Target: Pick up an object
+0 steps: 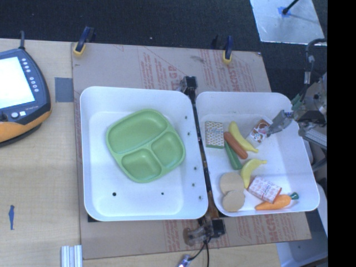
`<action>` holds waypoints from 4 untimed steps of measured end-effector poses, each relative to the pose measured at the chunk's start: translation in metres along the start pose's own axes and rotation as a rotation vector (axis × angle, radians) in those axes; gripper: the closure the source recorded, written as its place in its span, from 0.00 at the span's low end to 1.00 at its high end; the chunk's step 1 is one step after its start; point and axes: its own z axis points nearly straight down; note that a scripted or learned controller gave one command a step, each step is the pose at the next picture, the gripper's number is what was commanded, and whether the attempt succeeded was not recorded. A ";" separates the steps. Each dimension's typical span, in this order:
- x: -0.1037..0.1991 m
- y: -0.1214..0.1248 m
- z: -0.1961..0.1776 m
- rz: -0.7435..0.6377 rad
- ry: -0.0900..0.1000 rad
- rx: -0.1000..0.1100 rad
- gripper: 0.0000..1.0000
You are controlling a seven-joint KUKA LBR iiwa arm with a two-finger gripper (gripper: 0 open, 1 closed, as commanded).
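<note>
Gripper (280,121): metal two-finger tool reaching in from the right over the far right part of the right bin; whether it is wide or narrow cannot be told, and nothing shows held in it.
Right bin (283,101): shallow white plastic tray holding all the small objects.
Small packet (260,131): red-and-white carton just left of the gripper tip, near the bin's far side.
Bananas: 2 yellow toy bananas, 1 (242,138) slanting beside the packet, 1 (251,170) nearer, in the bin's middle.
Sausage (235,144): orange-red toy, lying against a dark green pod-shaped piece (233,157).
Cracker (214,134): pale square wafer with a green edge, by the bin's left wall.
Cookies (231,191): 2 round tan discs, overlapping, near side.
Box (263,189): small red-and-white carton, touching an orange toy carrot (275,203) at the near edge.
Left bin (94,149): white tray holding 1 light green 3-compartment plastic plate (146,144).
Bench: tan wood, with a white-screened orange-rimmed control pendant (19,93) at far left.
</note>
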 end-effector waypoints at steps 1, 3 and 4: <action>0.048 -0.020 0.177 0.000 -0.003 -0.010 0.00; 0.047 -0.018 0.178 0.000 -0.003 -0.010 0.00; 0.056 -0.048 0.182 -0.001 -0.001 -0.003 0.00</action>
